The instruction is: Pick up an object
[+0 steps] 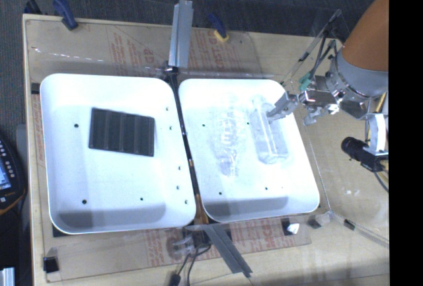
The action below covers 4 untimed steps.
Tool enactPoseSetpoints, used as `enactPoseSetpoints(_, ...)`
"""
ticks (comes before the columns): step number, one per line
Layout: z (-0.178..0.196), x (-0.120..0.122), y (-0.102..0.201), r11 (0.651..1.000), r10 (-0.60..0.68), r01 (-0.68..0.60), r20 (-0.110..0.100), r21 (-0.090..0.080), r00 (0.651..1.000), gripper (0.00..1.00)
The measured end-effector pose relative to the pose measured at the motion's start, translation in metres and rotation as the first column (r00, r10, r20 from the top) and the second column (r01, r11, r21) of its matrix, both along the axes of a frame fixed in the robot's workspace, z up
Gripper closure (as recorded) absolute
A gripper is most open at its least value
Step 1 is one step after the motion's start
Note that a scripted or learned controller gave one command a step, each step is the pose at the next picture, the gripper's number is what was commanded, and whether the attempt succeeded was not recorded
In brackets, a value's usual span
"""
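A clear plastic bottle (pixel 268 138) lay on its side in the right bin (pixel 301 195), toward that bin's right half, its long axis running from upper left to lower right. It was see-through and pale, hard to separate from the white floor under it. Just to its left lay a second clear item (pixel 227 136) (too faint and glassy to name with any confidence), also on the floor of the right bin and close to the bottle.

The gripper (pixel 281 108) sat at the bottle's upper end, over the bin's upper right corner. One grey finger (pixel 277 109) pointed down and to the left, its tip at or very near the top of the bottle. Whether the fingers were spread or closed could not be told, and nothing could be seen held between them.

Behind the gripper, the wrist (pixel 327 98) carried cables and small fittings, and the arm's orange band (pixel 370 30) rose at the right edge.

The left bin (pixel 59 205) touched the right bin along a shared middle seam. A dark, flat, ribbed rectangle (pixel 122 132) lay in the left bin, left of centre and slightly tilted. Both bins rested on a tan bench (pixel 99 47), with blue clamps (pixel 65 12) along its far edge.
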<state>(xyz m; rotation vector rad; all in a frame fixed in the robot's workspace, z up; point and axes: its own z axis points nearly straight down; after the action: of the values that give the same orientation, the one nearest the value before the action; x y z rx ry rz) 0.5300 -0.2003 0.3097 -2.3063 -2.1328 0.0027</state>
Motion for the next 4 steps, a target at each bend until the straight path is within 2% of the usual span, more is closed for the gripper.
enactPoseSetpoints(1,-0.143,-0.018,0.008,0.985,0.174,-0.174,-0.003,0.003,0.985,0.00)
enactPoseSetpoints(2,-0.212,-0.024,-0.001,0.994,-0.105,0.106,-0.003,0.003,0.994,0.00)
enactPoseSetpoints(3,-0.218,0.049,0.002,1.000,0.022,-0.022,-0.001,0.003,1.000,0.00)
enactPoseSetpoints(4,-0.179,0.093,0.009,0.998,0.057,-0.057,-0.001,0.003,0.998,0.00)
